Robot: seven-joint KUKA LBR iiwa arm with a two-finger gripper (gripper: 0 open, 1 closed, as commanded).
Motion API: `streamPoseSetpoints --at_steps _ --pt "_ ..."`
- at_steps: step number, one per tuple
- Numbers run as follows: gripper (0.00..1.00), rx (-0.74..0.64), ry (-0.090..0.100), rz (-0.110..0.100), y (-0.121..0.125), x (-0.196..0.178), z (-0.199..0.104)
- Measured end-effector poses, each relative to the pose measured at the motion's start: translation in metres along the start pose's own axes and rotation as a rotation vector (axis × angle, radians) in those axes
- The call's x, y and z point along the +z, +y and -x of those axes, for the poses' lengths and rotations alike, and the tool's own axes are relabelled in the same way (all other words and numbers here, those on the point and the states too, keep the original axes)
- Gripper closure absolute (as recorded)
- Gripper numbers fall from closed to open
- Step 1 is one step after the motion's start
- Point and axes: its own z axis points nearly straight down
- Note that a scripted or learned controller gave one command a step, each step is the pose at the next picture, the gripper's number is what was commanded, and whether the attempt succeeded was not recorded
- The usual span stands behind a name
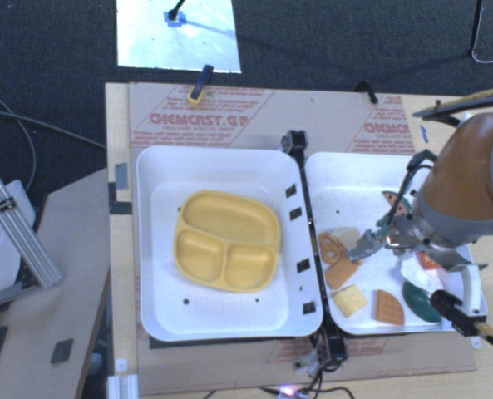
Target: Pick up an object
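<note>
In the right bin [346, 177], several toy food pieces lie near its front. A brown pretzel [331, 246] is by the left wall, with a tan cracker [340, 273] just below it. Nearer the front are a pale yellow square [351, 300] and an orange waffle piece [388, 307]. At the front right lies a dark green piece [419, 300], and a white and red piece [421, 264] shows under the arm. My gripper [362, 246] hangs low over the bin, its tip just right of the pretzel and above the cracker. Nothing shows as held.
The left bin [159, 181] holds a yellow divided plate [227, 239]. A black divider with clips [304, 223] runs between the bins. The bulky grey and orange arm [466, 181] covers the right bin's right side. A small brown piece [391, 197] peeks out beside it.
</note>
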Motion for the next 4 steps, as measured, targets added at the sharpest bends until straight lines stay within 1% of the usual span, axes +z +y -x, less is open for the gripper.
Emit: streamPoseSetpoints --at_steps 1,2,3,4 --pt "0.0 0.01 -0.006 0.0 0.014 0.024 0.115" --pt "0.0 0.002 -0.002 0.003 0.048 0.105 0.129" --pt "1.0 0.0 -0.004 0.005 0.048 0.091 0.13" --pt "0.0 0.0 -0.005 0.005 0.048 0.091 0.13"
